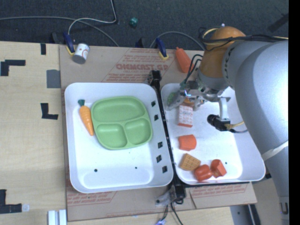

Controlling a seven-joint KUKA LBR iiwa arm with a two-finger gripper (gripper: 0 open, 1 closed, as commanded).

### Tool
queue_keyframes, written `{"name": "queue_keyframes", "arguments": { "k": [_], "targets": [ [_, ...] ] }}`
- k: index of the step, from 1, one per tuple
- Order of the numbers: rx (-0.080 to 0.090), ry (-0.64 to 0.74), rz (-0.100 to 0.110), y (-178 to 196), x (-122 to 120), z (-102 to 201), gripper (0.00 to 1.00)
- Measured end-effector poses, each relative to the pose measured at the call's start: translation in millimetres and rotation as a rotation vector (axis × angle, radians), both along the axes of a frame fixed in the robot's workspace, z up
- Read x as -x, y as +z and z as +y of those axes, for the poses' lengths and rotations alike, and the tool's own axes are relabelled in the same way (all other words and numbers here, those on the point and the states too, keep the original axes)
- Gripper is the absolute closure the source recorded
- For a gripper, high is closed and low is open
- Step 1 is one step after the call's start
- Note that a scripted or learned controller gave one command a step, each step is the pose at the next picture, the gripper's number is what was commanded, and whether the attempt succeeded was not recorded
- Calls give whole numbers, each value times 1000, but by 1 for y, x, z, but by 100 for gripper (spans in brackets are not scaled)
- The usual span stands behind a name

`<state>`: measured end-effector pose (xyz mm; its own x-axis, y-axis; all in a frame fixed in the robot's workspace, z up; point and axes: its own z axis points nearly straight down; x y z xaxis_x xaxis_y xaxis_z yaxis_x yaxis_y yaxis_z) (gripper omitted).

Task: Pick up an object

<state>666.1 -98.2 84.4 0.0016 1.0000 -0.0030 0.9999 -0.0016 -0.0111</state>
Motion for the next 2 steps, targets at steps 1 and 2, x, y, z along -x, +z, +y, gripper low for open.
{"name": "queue_keyframes", "arguments": {
  "k": [1,2],
  "targets": [
    [0,0,0,0,0,0,0],
    [1,-1,0,0,0,0,0]
  ]
}}
